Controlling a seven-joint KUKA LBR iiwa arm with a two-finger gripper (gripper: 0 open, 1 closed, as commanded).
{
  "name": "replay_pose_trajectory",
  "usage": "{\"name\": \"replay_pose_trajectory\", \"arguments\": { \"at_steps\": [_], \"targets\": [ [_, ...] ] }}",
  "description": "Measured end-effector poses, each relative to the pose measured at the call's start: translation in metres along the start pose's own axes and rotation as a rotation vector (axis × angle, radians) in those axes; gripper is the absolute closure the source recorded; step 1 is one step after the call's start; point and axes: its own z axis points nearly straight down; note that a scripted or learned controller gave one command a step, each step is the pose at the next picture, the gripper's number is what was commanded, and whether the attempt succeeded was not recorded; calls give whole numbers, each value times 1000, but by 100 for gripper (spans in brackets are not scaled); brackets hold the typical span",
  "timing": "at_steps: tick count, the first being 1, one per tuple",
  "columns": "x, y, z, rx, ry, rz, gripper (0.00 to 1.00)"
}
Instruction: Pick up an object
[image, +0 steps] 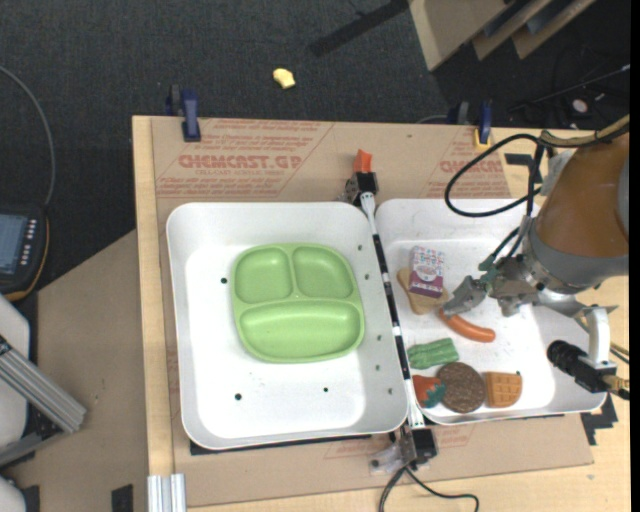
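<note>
The gripper (468, 297) hangs with fingers spread, empty, just above the sausage (468, 327): light, smooth, likely slippery; grip mid-length.

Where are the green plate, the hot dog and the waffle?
green plate (297, 335): camera view, floor of its large compartment.
hot dog (470, 328): camera view, middle of the sausage.
waffle (503, 388): camera view, centre of its top face.

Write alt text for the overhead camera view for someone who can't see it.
A robot gripper hovers over a hot dog in the right bin, among toy foods including a small carton and a waffle. The left bin holds a green divided plate.
</note>
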Motion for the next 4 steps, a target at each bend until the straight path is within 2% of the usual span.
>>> {"name": "replay_pose_trajectory", "arguments": {
  "at_steps": [1,2,3,4],
  "targets": [
    [-8,31,83,-5,-2,6,0],
    [-9,32,68,-12,-6,8,100],
    [-9,32,69,-11,-6,8,0],
    [-1,-21,80,-3,-3,9,0]
  ]
}}
